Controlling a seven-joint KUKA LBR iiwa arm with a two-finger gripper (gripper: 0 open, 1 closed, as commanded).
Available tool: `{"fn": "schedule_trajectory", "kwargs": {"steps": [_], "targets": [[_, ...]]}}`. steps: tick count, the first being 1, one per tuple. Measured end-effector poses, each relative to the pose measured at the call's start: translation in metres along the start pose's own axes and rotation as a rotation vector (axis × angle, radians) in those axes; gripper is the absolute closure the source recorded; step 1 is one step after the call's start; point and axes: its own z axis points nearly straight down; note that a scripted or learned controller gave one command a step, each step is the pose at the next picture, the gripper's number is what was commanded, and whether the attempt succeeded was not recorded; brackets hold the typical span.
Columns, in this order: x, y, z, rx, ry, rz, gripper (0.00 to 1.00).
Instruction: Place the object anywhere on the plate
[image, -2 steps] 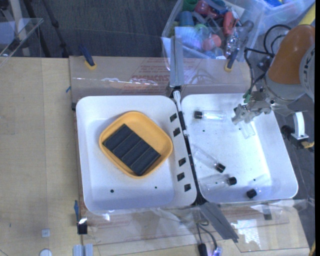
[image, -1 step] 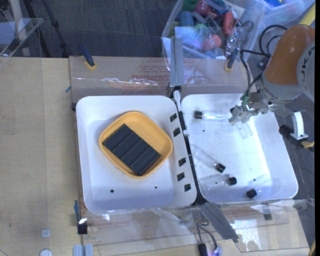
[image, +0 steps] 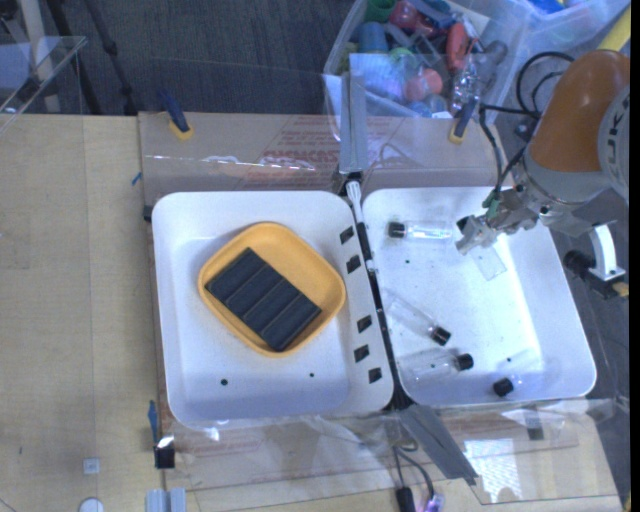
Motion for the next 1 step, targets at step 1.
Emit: {"fn": "schedule_trajectory", "kwargs": {"steps": [1], "targets": [[0.0122, 0.0082, 0.0036, 0.000, 0.000, -0.179, 1.00]]}}
